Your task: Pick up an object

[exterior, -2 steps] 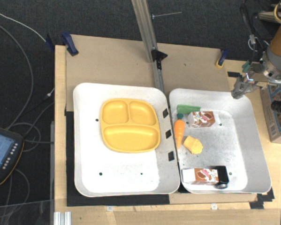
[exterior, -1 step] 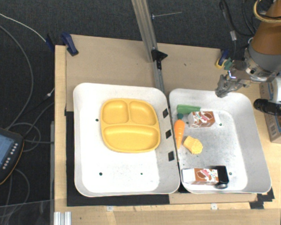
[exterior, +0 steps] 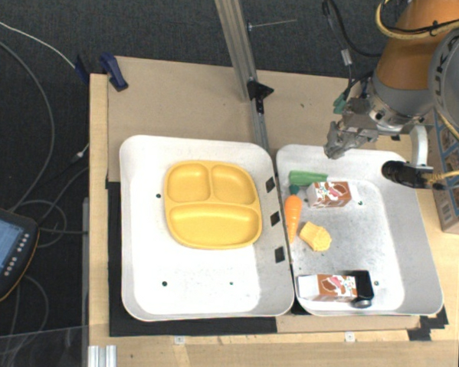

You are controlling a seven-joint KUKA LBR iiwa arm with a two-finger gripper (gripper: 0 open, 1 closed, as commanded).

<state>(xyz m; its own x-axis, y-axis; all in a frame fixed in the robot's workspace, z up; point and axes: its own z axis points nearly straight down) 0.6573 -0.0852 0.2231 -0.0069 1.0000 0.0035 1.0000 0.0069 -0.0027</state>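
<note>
Fingers [exterior: 335,148] hang over the right bin's [exterior: 410,250] far edge; whether they are open or closed I cannot tell. Below them lie two cartons [exterior: 330,194], one carrot [exterior: 292,213], one yellow piece [exterior: 315,236].

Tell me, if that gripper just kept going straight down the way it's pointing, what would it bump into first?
Probably bare floor of the right bin near its far edge. The gripper hangs just beyond the small milk carton, though depth is hard to judge.

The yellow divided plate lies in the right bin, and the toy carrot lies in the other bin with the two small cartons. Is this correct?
Not quite: the camera view shows the yellow divided plate in the left bin. The toy carrot and the two small cartons lie in the right bin.
</note>
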